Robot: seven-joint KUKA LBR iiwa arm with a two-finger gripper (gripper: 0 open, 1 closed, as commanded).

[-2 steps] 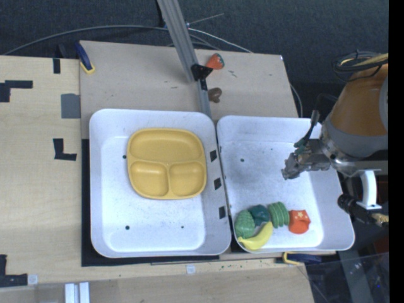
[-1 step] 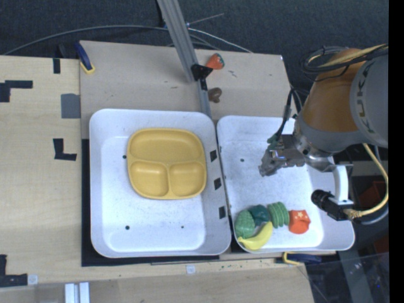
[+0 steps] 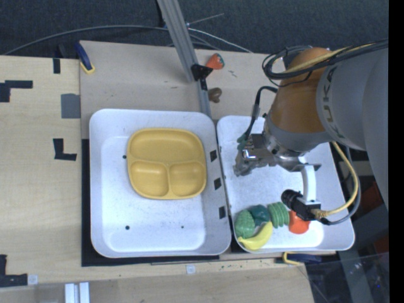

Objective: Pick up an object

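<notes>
My gripper (image 3: 243, 163) hangs over the left part of the right bin (image 3: 341, 235), its small metal fingers pointing down toward bare white floor. No object shows between them. At the bin's front lies a cluster of toys: a green lump (image 3: 251, 219), a yellow banana (image 3: 257, 237), a green ridged piece (image 3: 277, 213) and an orange piece (image 3: 298, 224). The cluster sits about a hand's width in front of the gripper. In the left bin (image 3: 104, 188) lies a yellow divided plate (image 3: 166, 163).
The arm's grey and orange body (image 3: 309, 106) covers the back and right of the right bin. A metal pole (image 3: 183, 36) slants across the bench behind the bins. Small orange and brown bits (image 3: 215, 60) lie on the bench behind the bins.
</notes>
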